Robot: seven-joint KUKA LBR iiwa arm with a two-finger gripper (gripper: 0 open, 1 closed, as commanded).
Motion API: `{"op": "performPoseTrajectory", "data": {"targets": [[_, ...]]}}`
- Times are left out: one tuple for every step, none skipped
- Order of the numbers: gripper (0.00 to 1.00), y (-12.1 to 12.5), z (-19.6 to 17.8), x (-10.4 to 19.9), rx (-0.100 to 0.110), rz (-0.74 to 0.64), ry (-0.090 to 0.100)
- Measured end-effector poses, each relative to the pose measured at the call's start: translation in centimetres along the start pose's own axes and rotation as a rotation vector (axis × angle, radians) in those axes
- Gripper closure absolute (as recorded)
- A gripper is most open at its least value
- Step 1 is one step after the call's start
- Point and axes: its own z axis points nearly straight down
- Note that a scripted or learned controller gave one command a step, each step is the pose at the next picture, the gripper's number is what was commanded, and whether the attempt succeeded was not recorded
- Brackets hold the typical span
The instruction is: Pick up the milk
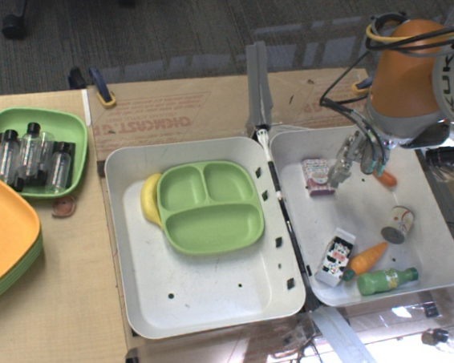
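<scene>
The milk [337, 258] is a small white carton with black cow patches. It lies tilted near the front left corner of the right bin [434, 195]. My gripper [356, 163] hangs over the back of that bin, well behind the milk, just right of a pink-and-white carton [318, 177]. The fingers stand open with nothing between them.
A carrot [368, 257] touches the milk's right side, with a green bottle [388, 280] in front of it. A small round metal piece [397, 227] and a small orange item [385, 178] lie further right. The left bin [137, 250] holds a green divided plate [210, 206] over a yellow item [149, 199].
</scene>
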Motion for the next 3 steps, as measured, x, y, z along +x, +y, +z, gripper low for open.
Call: {"op": "performPoseTrajectory", "data": {"targets": [[1.00,-0.4,4.3,3.2,0.000,0.143,0.001],[1.00,-7.8,0.7,4.6,0.003,0.900,0.000],[1.00,-5.6,3.2,12.2,0.001,0.296,0.003]]}}
